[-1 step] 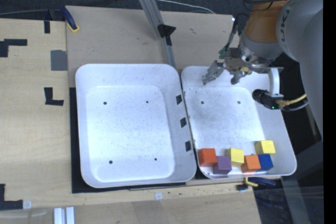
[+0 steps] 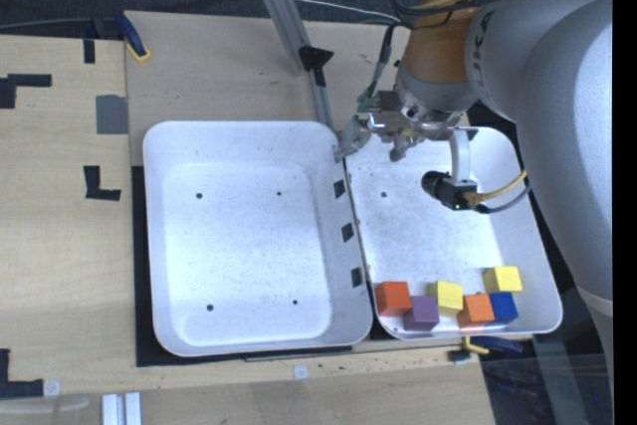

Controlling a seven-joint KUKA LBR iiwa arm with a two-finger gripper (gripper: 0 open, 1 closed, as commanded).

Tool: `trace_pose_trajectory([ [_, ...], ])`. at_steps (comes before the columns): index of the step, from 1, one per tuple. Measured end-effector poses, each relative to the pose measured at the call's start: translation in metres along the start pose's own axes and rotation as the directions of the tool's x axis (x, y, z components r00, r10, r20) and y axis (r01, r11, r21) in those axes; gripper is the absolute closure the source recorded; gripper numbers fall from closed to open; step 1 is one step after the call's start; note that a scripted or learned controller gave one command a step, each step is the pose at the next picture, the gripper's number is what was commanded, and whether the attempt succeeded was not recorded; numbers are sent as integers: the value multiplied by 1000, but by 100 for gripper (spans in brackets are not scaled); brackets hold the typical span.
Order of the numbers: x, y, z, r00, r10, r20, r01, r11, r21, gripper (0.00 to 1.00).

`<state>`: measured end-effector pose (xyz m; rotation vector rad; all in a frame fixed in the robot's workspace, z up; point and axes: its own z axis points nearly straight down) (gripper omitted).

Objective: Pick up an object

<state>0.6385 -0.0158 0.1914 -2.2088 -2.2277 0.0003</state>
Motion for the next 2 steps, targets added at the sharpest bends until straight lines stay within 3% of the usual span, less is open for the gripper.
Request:
trace_pose_trajectory([
  [1, -23, -32, -30, 1000, 8, 3, -8, 1000, -2, 0],
  [2, 6, -3, -15, 1000, 4, 3, -4, 1000, -2, 0],
])
